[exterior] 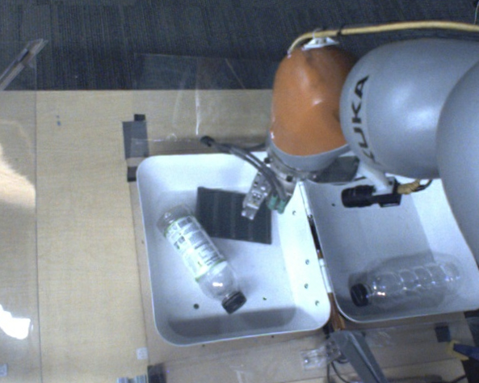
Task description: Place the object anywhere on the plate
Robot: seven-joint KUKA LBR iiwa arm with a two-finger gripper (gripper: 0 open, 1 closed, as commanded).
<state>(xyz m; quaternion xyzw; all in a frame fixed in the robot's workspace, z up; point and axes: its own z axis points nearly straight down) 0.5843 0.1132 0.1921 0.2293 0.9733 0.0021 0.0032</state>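
Clear plastic bottle (pixel 196 254) lies loose in left bin (pixel 162 313); jaws (pixel 264 195), spread unreadable, hang over dark plate (pixel 225 216) gripping nothing visible, so any release risks delivering nothing.

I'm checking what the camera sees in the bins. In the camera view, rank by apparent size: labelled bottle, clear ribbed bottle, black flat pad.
1. Labelled bottle and clear ribbed bottle: look alike, unranked.
2. Black flat pad, though the gripper hides part of it.

Pale wooden bench (pixel 74 261) under a dark, ribbed floor strip

The dark strip (pixel 132 23) runs along the top edge. A clear plastic sheet (pixel 13 200) covers the bench's left part, catching bright glare, and black brackets (pixel 135 140) sit at the corners.
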